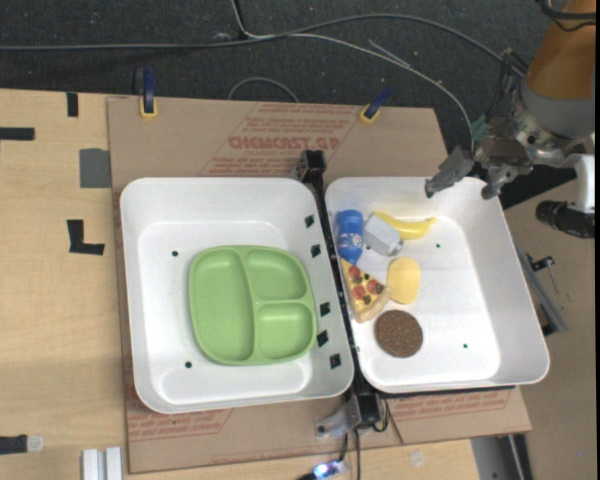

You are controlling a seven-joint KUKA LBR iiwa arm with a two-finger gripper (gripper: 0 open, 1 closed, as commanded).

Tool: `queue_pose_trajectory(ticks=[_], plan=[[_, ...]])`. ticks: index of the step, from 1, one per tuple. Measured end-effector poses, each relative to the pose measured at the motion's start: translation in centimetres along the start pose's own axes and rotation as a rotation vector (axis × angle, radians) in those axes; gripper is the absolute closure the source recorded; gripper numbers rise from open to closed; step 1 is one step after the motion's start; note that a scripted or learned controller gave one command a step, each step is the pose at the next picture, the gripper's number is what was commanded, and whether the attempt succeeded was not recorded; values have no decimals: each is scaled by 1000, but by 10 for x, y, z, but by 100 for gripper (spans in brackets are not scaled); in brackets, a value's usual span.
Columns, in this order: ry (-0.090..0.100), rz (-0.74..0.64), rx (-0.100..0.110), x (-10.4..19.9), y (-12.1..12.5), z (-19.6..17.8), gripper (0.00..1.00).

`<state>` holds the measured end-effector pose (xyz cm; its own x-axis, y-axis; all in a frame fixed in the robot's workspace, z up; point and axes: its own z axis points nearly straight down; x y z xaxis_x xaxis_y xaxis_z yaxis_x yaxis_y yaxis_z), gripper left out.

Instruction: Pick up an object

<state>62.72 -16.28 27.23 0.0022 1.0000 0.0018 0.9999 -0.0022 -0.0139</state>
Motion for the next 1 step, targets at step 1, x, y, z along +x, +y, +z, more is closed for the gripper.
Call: queue_pose_trajectory(ticks=[1], plan=[[-2, -4, -12, 1, 2, -8, 0]])
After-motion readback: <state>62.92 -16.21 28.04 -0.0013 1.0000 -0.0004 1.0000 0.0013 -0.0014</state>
